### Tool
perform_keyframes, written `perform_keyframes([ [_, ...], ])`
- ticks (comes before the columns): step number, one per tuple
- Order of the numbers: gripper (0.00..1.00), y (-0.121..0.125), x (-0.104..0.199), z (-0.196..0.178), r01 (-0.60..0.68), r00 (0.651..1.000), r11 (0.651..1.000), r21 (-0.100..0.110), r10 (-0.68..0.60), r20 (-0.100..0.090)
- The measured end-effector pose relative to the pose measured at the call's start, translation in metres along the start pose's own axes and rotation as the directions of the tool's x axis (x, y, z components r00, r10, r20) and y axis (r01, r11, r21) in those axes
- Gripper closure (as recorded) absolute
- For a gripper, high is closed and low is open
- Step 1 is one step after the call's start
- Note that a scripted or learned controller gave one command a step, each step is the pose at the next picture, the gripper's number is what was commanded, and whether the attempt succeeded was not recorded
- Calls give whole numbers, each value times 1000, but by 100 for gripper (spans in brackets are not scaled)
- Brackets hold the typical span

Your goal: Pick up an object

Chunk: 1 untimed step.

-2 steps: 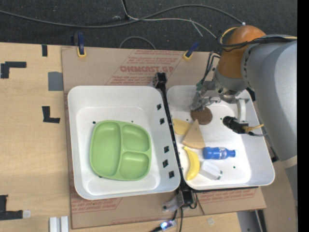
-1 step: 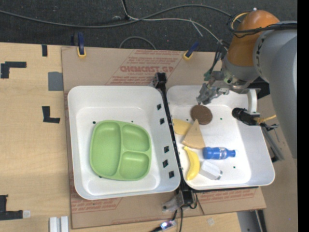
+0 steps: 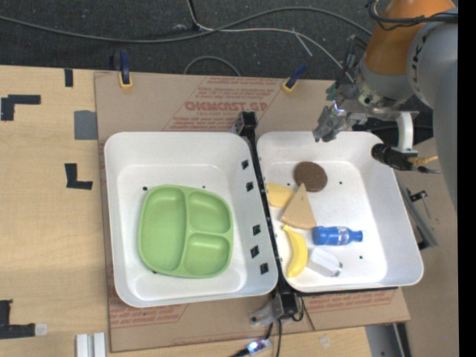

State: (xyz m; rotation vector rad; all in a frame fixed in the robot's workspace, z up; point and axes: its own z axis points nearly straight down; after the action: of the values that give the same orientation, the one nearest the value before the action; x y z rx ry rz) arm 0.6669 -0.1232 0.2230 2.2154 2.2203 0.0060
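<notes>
The hand hovers over the right bin's far rim; the brown cookie lies just below it. Its opening seems impossible to tell.

Both white bins look like smooth, slightly glossy plastic, and the green divided plate in the left one has a softer satin plastic sheen. At 3 o'clock of it, the blue bottle shines like clear plastic, the banana is smooth and the brown disc matt. The bins sit on matt printed cardboard over a pale wood-look bench.
</notes>
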Motion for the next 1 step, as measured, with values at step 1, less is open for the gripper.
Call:
perform_keyframes([
  [1, 100, 2, 0, -54, 0, 1000, 1000, 1, 0, 0],
])
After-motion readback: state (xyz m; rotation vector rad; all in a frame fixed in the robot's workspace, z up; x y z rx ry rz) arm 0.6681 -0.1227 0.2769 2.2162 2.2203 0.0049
